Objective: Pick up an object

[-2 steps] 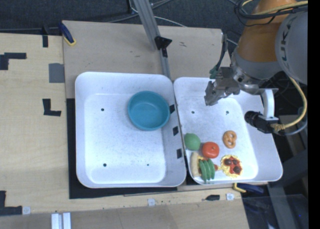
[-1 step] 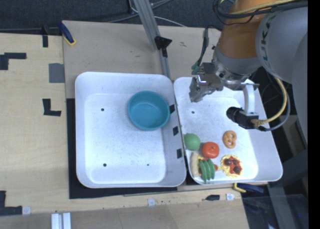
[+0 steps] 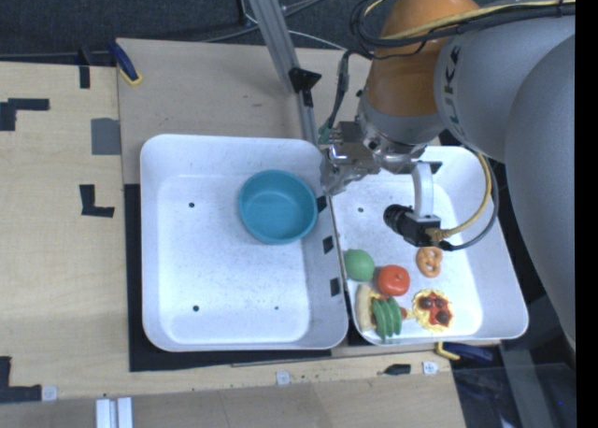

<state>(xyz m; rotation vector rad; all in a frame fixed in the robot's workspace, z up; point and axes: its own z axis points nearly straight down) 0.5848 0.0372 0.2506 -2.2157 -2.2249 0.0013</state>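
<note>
A blue bowl (image 3: 277, 206) stands upright in the left white bin (image 3: 187, 305), near its upper right corner. My gripper (image 3: 334, 174) hangs over the ridge between the two bins, just right of the bowl's rim. Nothing shows in its grasp. In the right bin (image 3: 495, 295) small toy foods lie near the front: a green ball (image 3: 359, 263), a red tomato (image 3: 393, 278), a pretzel (image 3: 429, 260), a green pepper (image 3: 386, 316), a yellow piece (image 3: 363, 301) and a pizza-like piece (image 3: 432, 309).
The grey arm with its orange band (image 3: 420, 34) covers the back of the right bin. A metal pole (image 3: 276, 34) slants down behind the bins. A black cable fitting (image 3: 411, 223) hangs over the right bin's middle.
</note>
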